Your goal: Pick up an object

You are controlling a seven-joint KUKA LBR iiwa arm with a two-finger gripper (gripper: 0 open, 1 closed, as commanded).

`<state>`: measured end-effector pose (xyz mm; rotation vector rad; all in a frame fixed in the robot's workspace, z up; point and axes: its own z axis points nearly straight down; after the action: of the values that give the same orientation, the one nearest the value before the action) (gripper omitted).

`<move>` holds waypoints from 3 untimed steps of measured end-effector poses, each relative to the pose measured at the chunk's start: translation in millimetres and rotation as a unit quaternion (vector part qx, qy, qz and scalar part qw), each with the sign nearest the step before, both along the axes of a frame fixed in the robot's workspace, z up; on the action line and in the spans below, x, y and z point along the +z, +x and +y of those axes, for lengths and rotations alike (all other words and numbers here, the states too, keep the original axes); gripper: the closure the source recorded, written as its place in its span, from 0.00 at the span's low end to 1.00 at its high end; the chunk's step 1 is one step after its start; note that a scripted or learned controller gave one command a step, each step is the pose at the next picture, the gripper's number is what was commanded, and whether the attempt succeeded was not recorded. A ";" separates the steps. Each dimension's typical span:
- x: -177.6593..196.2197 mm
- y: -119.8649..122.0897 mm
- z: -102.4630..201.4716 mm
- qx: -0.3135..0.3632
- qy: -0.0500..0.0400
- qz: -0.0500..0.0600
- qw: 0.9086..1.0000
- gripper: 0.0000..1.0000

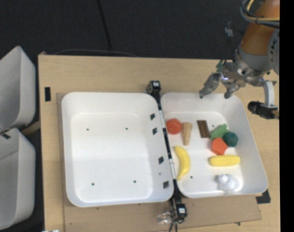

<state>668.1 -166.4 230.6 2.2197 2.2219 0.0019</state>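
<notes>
Above the right bin's (pixel 243 111) far rim, the gripper (pixel 217 90) hangs with fingers spread, holding nothing.

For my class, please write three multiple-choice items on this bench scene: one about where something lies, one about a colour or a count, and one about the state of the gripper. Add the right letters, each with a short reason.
1. Where do the toy foods lie?
A. in the left bin
B. in the right bin
C. on the bare bench

2. How many yellow items lie in that bin?
A. none
B. two
C. five

3. What is the gripper's state?
A. open above the far rim of the right bin, holding nothing
B. shut on the banana
C. pressed down inside the left bin

Answers:
1 B: the foods all sit in the right bin.
2 B: the banana and the corn cob are the yellow ones.
3 A: the gripper has its fingers spread, with nothing between them.
</notes>
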 end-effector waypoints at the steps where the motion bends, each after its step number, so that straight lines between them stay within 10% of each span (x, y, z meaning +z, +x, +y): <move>1: -70.3 -74.3 -34.1 -0.003 0.000 0.006 1.000 0.00; 3: -129.6 21.9 28.5 0.001 -0.001 0.004 1.000 0.00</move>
<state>689.9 -138.0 101.0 2.2196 2.2281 -0.0088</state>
